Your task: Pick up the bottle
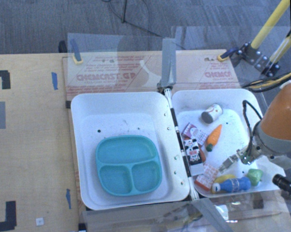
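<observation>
**Crowded corner, a bottle lying flat, and little room for error**

We find the bottle (233,184) lying on its side near the front edge of the right bin (231,96), blue in the body with a yellow end pointing toward the divider. It is hemmed in: a green object (255,175) touches or nearly touches its right end, and a red and white carton (206,177) sits just beside its yellow end. The gripper (232,160) hangs just above and behind the bottle, tilted down toward the bin floor. We cannot tell whether its pincer is open or closed; the metal tip is too small and blurred, and nothing is seen between its parts.

From here we judge several risks. The bottle is round and lies flat, so a descent that lands off its axis may roll it against the front wall rather than seat it. The neighbours are close enough that a finger may come down on the green object or the carton, blocking the close or lifting the wrong thing. The bin's front wall is near, so a low approach may strike the rim. The carrot (214,136), the cow-patterned box (194,151) and the grey can (211,113) lie farther back, and we think them less likely to interfere. The left bin (87,111) holds a teal divided plate (129,164), well apart from the work.
</observation>
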Tool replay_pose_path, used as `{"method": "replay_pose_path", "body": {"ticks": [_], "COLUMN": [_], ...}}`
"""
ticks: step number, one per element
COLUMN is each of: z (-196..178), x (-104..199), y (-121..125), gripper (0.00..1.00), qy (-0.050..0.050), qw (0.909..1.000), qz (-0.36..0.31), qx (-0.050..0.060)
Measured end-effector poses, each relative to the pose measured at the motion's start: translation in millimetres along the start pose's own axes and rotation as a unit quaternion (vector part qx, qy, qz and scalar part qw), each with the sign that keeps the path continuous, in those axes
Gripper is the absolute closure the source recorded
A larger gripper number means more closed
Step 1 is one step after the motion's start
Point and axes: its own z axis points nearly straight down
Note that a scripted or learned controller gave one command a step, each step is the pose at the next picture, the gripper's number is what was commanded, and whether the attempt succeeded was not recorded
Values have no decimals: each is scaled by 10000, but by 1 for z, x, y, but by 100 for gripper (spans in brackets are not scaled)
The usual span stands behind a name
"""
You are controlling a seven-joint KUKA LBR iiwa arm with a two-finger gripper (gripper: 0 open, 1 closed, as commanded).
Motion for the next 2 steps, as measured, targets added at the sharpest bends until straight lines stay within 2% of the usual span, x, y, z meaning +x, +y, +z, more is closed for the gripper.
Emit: {"method": "replay_pose_path", "body": {"ticks": [1,2], "z": [21,11], "x": [-56,-58], "y": [-22,-22], "gripper": [0,100], "qy": [-31,-66], "qw": [9983,9984], "qz": [-584,-567], "qx": [-38,-58]}}
